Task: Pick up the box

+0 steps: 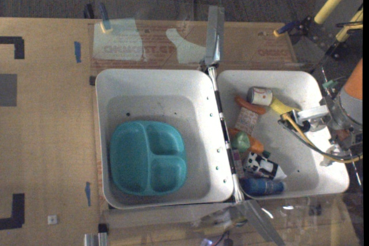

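Note:
A small pale box (247, 120) with reddish print lies flat in the right bin (300, 82), near its left wall. It sits among an orange carrot-like piece (247, 105) and a green and orange toy (245, 140). My gripper (337, 142) hangs over the right side of that bin, well to the right of the box and apart from it, half hidden under the grey wrist and yellow cables (305, 134).
The right bin also holds a small can (259, 95), a yellow banana shape (281, 106), a black-and-white patterned carton (263, 166) and a blue bottle (262, 186). A teal divided plate (147, 156) lies in the left bin (153, 80). A metal divider (214, 37) stands behind the bins.

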Controlling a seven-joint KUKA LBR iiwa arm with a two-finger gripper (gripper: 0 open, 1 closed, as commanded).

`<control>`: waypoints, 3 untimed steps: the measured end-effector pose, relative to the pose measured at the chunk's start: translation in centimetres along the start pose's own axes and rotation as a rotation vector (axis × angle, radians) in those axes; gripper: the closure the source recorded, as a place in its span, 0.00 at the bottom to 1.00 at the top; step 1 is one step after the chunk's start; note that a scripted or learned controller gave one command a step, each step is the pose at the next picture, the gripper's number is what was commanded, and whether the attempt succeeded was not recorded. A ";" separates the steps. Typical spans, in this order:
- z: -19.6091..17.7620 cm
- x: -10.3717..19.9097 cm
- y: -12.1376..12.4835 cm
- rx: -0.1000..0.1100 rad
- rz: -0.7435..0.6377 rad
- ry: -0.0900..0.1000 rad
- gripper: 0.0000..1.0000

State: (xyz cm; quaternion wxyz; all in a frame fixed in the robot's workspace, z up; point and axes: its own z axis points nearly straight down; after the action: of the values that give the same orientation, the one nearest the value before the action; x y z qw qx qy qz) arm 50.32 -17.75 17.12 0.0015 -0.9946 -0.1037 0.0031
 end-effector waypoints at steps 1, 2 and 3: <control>8.4 2.4 -4.9 -0.005 -0.057 0.010 0.00; 8.5 13.4 -3.6 -0.001 -0.012 -0.008 0.00; 8.4 6.4 1.5 -0.004 0.010 0.003 0.00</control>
State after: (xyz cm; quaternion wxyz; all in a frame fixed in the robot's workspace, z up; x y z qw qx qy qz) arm 56.80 -17.88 8.63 -0.0002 -0.9951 -0.0987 0.0013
